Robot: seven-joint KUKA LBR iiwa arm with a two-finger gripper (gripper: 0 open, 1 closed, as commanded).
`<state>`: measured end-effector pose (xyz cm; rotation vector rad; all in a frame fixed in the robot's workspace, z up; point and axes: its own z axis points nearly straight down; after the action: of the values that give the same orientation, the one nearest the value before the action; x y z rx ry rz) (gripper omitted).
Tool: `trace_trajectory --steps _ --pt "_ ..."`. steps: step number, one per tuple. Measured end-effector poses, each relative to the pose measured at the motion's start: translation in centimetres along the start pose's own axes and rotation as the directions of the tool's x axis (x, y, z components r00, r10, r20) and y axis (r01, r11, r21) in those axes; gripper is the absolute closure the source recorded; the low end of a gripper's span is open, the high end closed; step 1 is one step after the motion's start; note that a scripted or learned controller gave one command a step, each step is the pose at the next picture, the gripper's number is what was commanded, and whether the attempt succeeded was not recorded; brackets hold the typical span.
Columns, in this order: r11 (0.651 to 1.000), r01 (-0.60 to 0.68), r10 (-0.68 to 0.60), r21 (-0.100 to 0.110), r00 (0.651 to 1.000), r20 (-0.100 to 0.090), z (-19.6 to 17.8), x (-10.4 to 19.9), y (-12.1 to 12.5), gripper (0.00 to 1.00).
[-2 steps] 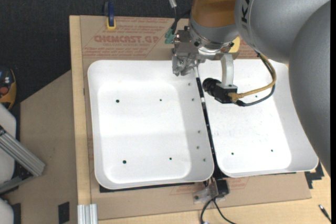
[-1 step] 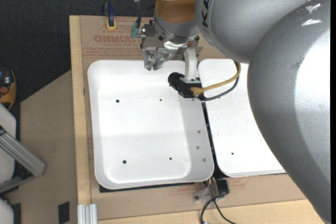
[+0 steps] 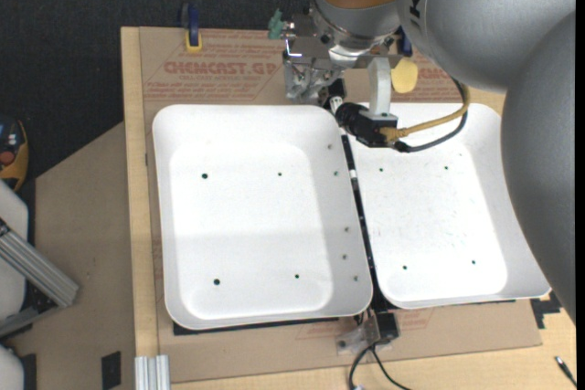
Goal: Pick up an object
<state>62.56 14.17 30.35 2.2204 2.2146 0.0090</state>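
Observation:
My gripper hangs at the back of the bench, over the far right corner of the left bin, close to the seam between the two bins. Its metal tip is small and partly hidden under the wrist. Nothing shows in its grasp. The left bin's white floor shows a few small dark dots. The right bin beside it shows the same white floor with dots and fine specks. A pale yellow rounded thing sits beside the wrist at the right bin's back edge.
The grey arm fills the upper right and overhangs the right bin's far side. A blue and yellow clamp grips the brown board at the back left. Cables and a connector lie at the front edge.

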Motion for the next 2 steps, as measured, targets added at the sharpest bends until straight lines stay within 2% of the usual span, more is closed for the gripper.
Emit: trace_trajectory --steps 1,2 --pt "1.0 0.007 -0.007 0.019 1.0 0.0 8.4 6.4 0.8 1.0" --pt "1.0 0.001 -0.001 -0.002 1.0 -0.001 0.0 4.0 2.8 1.0"
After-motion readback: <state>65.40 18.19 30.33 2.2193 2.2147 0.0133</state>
